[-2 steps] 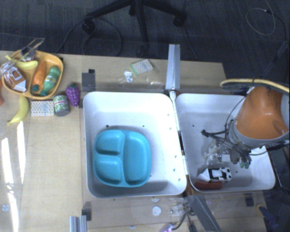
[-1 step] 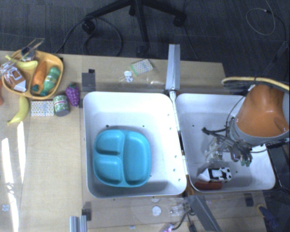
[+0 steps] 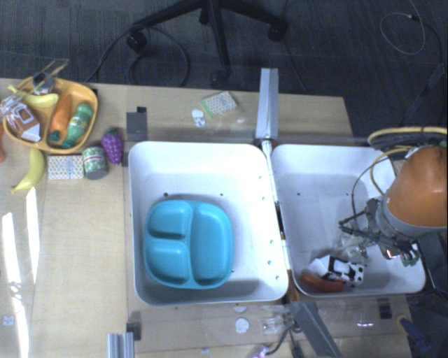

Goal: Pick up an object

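Over right bin (image 3: 315, 175) near corner: end effector (image 3: 357, 245) above toys (image 3: 339, 269).

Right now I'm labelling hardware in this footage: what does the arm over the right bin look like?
The arm shows as a rounded orange dome with a grey band beneath it. Thin dark cables loop along its left side, and yellow and pale cables arch over its top. Beneath it hangs a dark metal gripper with thin wires and small white and green fittings.

Robotics lab — bench (image 3: 77, 231), twin white bins (image 3: 140, 210), loose cables (image 3: 413, 28), office-chair base (image 3: 217, 21)
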Available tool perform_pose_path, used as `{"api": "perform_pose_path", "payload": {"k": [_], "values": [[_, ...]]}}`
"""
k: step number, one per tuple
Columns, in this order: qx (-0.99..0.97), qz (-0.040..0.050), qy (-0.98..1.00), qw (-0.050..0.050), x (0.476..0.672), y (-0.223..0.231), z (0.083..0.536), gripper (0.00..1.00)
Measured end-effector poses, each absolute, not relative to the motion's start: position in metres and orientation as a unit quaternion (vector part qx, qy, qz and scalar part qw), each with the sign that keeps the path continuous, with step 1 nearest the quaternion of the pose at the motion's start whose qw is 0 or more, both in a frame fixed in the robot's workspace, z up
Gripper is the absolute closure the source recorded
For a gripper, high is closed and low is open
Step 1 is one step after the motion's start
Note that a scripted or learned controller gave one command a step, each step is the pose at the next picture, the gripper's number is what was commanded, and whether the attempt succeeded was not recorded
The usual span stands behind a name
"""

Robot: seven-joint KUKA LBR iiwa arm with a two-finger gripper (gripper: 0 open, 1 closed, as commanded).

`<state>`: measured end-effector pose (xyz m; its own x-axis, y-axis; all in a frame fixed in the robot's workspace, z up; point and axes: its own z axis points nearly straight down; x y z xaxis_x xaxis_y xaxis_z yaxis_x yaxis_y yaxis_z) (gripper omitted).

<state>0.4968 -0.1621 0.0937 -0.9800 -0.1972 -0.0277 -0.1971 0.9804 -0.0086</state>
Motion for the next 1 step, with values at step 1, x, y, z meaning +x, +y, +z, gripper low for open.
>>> {"api": "perform_pose_path", "payload": {"k": [1], "values": [[-0.265,-0.0002,0.964,0.003,0.5251,-0.1563,0.2080,1.00]]}}
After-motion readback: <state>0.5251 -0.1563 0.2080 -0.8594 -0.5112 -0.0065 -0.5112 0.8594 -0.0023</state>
